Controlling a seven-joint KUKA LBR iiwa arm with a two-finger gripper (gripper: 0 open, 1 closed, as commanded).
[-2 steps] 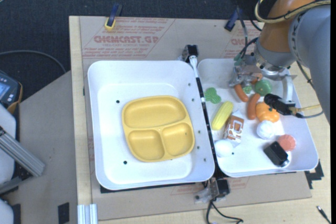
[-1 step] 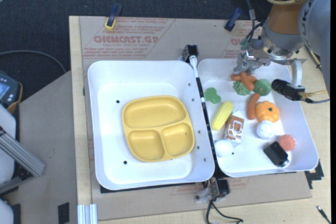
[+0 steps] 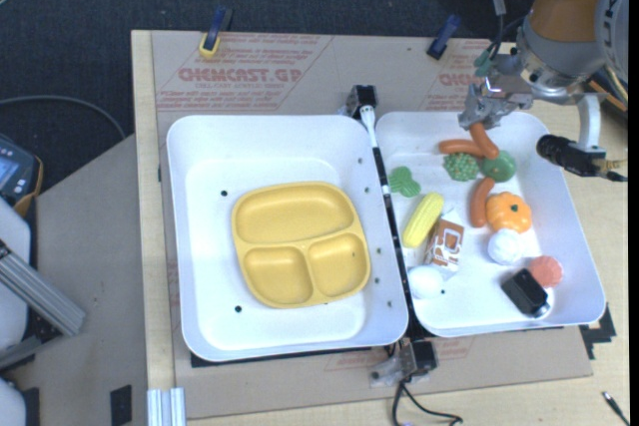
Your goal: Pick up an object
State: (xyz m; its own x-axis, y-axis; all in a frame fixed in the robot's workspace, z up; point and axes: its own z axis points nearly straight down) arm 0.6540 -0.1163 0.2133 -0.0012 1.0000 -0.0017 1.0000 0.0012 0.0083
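Note:
My gripper (image 3: 485,111) hangs over the far part of the right bin (image 3: 574,244), directly above the top end of a red-orange carrot (image 3: 486,141) that slants down and to the right. A second orange carrot (image 3: 458,147) lies flat just left of it. Below them sit a green broccoli (image 3: 462,167) and a green vegetable (image 3: 500,165). Whether the slanted carrot touches the gripper is unclear from this angle.
Also in the right bin: another carrot (image 3: 481,201), an orange pumpkin (image 3: 509,212), a white ball (image 3: 506,246), corn (image 3: 422,219), a green leaf (image 3: 404,182), a brown packet (image 3: 446,244), a black block (image 3: 525,292). The left bin (image 3: 190,214) holds a yellow divided tray (image 3: 298,242).

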